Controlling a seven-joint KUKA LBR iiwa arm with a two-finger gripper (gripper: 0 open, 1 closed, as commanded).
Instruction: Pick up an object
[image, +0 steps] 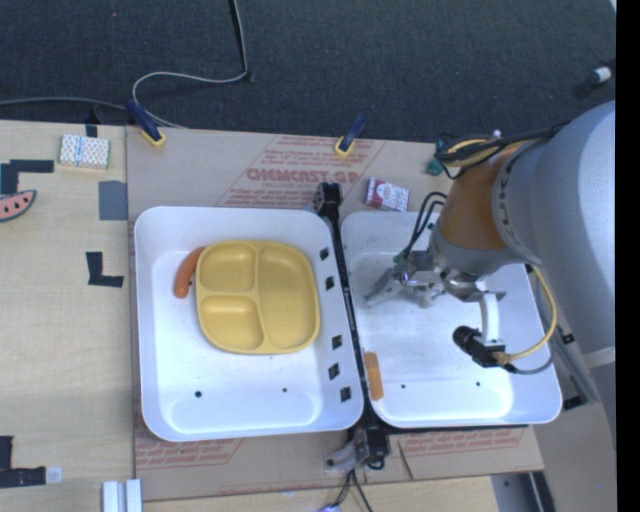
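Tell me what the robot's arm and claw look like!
The arm is big, round and shiny grey, with an orange band near the wrist. Yellow and black cables loop around it. The claw at the tip is small, thin and silvery metal.

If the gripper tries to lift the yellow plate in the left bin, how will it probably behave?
The yellow plate looks like rigid moulded plastic with three compartments, so probably stiff and light. It lies flat and wide, so gripping its rim may be awkward; it could slide on the left bin.
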